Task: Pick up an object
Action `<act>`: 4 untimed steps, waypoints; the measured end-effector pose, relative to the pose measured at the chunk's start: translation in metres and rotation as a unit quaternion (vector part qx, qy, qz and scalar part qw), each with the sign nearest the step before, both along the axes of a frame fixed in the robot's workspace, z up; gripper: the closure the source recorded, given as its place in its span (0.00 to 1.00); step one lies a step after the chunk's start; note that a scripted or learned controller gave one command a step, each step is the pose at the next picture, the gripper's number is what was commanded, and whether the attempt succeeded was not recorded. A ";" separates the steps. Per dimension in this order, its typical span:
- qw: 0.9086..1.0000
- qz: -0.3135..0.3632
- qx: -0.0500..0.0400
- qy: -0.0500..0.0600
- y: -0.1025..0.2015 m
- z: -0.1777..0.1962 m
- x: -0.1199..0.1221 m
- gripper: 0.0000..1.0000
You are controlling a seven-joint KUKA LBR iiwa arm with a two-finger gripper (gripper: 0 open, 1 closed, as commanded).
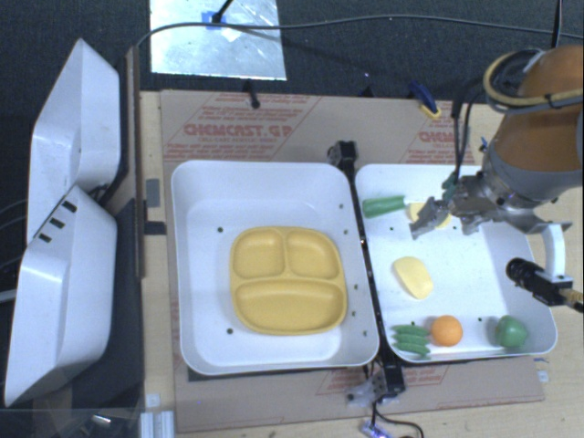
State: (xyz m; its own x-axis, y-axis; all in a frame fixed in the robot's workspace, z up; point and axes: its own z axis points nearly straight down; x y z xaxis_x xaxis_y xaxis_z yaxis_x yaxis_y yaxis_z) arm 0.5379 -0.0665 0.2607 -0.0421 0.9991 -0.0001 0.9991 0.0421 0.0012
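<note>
My gripper (446, 221) hangs over the back of the right bin (474, 176), open, its two grey fingers spread apart. A small pale yellow piece (417, 212) lies under its left finger, partly hidden. Nothing is held between the fingers. Left of the gripper lies a green cucumber-like piece (383, 205). A yellow oval object (412, 277) rests in the middle of the bin. Along the front wall sit green pea pods (411, 338), an orange ball (446, 330) and a round green object (512, 332).
The left bin (201, 272) holds a yellow divided tray (288, 278). A black divider clamp (345, 153) sits between the bins at the back. A black part (538, 281) of the arm juts over the right bin's right side.
</note>
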 end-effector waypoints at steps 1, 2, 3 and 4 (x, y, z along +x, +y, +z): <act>1.000 -0.023 0.000 0.007 -0.057 -0.149 0.039 0.00; 1.000 -0.020 0.000 -0.001 -0.036 -0.131 0.074 0.00; 1.000 -0.022 0.000 0.003 -0.045 -0.178 0.032 0.00; 1.000 -0.019 0.000 -0.002 -0.019 -0.166 0.095 0.00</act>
